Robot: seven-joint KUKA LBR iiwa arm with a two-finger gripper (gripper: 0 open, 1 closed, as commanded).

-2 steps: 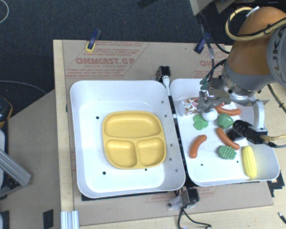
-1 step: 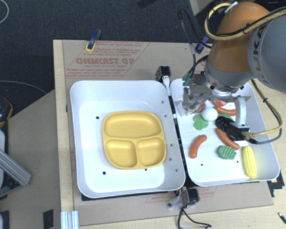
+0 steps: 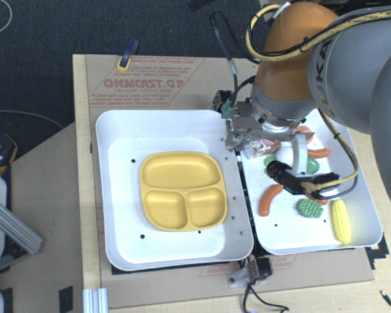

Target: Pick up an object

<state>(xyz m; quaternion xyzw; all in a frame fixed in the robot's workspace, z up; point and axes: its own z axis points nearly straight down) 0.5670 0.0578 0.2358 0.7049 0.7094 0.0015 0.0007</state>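
item: pick in progress. our pincer point(image 3: 257, 142) hangs at the right bin's point(image 3: 362, 230) far left corner; its state we cannot tell. nearest candidate, an orange sausage point(image 3: 269, 199), lies just toward the near edge, long axis slanting near-left to far-right.

The brown bench point(image 3: 91, 194) carries two white bins, left bin point(image 3: 111, 175) and right bin point(image 3: 362, 230), touching side by side.

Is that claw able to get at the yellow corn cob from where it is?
Probably yes. The corn cob lies bare near the right bin's front corner, nothing on it. The claw hangs over the same bin's far end; only the green toy sits close.
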